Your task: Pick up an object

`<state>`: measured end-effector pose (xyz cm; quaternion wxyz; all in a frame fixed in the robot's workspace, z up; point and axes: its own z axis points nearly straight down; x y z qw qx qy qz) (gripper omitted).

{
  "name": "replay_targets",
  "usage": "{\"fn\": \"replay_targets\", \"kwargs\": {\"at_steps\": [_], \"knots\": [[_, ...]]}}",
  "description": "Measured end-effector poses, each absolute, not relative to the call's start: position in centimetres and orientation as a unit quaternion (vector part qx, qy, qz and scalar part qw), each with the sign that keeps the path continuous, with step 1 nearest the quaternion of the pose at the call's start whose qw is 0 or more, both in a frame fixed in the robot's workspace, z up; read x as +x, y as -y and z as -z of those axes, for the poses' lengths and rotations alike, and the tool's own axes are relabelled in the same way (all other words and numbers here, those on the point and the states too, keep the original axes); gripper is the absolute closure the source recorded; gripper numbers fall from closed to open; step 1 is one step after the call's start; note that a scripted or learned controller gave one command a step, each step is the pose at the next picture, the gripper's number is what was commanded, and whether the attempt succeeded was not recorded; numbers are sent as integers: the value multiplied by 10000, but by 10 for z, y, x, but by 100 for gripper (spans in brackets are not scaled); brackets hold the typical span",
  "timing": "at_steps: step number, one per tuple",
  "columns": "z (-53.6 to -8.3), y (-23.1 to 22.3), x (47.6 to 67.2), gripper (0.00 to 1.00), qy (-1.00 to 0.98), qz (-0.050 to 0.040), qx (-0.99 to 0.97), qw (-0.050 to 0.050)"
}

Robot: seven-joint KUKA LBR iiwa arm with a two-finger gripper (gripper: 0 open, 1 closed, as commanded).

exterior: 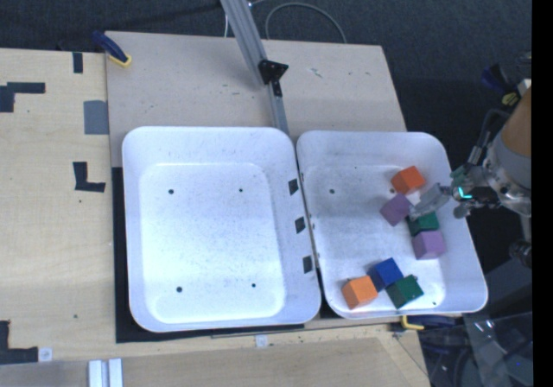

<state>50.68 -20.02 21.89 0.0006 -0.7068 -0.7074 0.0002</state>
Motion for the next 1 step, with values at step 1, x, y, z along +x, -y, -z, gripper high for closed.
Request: {"fn": "replay_targets", "kwargs": {"at_steps": [1], "knots": [[-219,200,507,0,7074,-1,-7068,6]]}}
